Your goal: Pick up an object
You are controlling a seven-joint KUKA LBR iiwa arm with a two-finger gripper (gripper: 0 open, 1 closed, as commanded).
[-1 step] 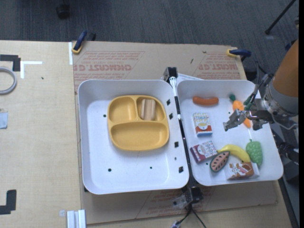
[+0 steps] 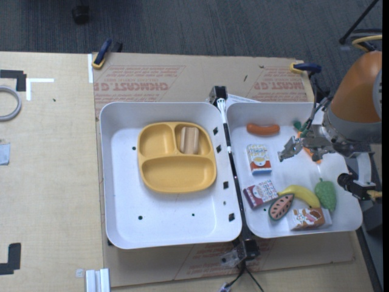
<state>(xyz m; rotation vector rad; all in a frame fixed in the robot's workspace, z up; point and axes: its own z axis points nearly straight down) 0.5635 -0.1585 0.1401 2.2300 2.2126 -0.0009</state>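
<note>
My gripper (image 2: pixel 290 149) hangs over the right bin (image 2: pixel 346 225), in its upper right part, with the grey arm and orange band behind it to the right. Below it lie a small white carton (image 2: pixel 259 160), a red and white box (image 2: pixel 261 193), a banana (image 2: pixel 301 194), a watermelon slice (image 2: pixel 280 207), a green leafy piece (image 2: pixel 326 194) and an orange packet (image 2: pixel 308 218). An orange sausage (image 2: pixel 262 128) lies at the bin's far edge, left of the gripper. I see nothing hanging from the gripper.
The left bin (image 2: pixel 121 212) holds a yellow divided plate (image 2: pixel 177 170) with a tan block (image 2: pixel 189 140) in its upper right compartment. A small orange piece (image 2: pixel 316 156) and a teal piece (image 2: pixel 296 125) lie close to the gripper. Cardboard lies under both bins.
</note>
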